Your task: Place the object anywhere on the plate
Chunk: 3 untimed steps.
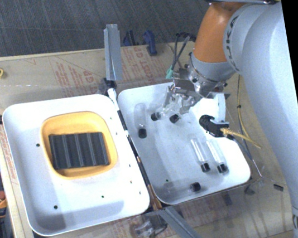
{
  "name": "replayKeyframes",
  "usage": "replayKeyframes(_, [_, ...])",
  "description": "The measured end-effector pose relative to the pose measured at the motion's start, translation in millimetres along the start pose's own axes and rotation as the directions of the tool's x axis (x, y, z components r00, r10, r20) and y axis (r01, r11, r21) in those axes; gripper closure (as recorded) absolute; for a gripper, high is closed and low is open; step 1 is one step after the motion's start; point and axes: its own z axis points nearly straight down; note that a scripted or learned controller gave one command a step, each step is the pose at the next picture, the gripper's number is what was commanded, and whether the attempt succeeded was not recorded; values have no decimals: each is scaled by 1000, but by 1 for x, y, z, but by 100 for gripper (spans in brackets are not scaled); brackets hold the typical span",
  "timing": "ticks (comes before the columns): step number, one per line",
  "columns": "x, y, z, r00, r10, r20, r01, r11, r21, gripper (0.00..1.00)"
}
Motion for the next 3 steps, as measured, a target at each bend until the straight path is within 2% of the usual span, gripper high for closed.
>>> replayKeyframes(1, [68,-19,9,963,-269,2,269,963,1,100])
replayKeyframes(2, [132,-42,-9,873,-487,3,487,873,0,100])
replayKeyframes(3, [132,-42,-9,874,-487,3,487,874,0,0])
